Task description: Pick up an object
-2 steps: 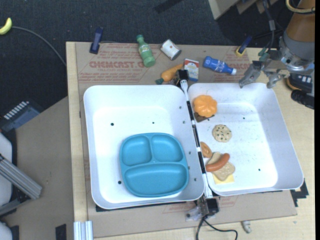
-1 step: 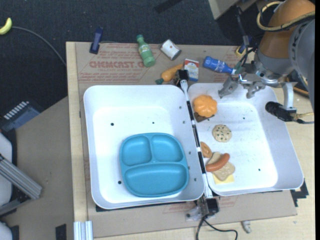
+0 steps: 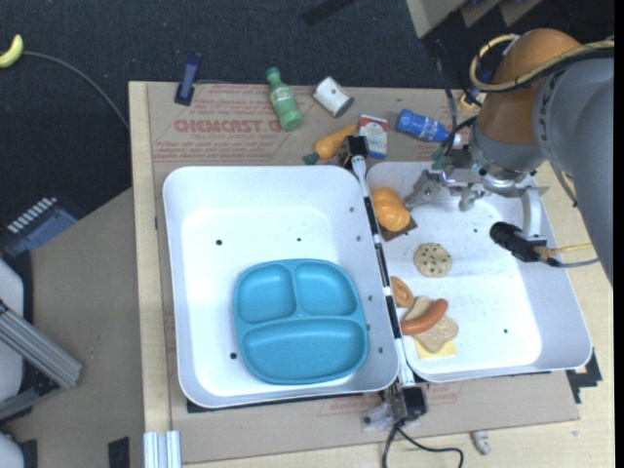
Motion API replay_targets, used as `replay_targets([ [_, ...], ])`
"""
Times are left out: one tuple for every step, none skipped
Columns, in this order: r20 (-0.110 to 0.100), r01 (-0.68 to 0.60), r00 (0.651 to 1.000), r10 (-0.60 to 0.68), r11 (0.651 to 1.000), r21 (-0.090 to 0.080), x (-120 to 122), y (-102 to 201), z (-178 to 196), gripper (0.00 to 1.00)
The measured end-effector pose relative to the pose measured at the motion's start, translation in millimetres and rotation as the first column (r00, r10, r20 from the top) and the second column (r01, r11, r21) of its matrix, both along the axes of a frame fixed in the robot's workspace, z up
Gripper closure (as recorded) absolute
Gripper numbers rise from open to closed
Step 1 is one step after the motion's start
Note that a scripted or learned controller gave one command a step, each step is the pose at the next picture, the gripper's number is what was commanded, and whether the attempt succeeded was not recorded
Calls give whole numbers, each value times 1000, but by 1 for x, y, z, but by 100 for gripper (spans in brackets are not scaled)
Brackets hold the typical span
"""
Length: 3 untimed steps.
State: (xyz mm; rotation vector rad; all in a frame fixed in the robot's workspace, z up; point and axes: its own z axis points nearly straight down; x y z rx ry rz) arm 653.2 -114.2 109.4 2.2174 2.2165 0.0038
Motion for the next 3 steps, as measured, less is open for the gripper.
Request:
replay_targets([
  [-8,0,1000,0,1000,3,-35,-3,-25,0],
  [-8,0,1000,0,1000,4,-72,10,-25,0],
  [-9,-1,1000,1,1000,3,-36,17,-25,0],
])
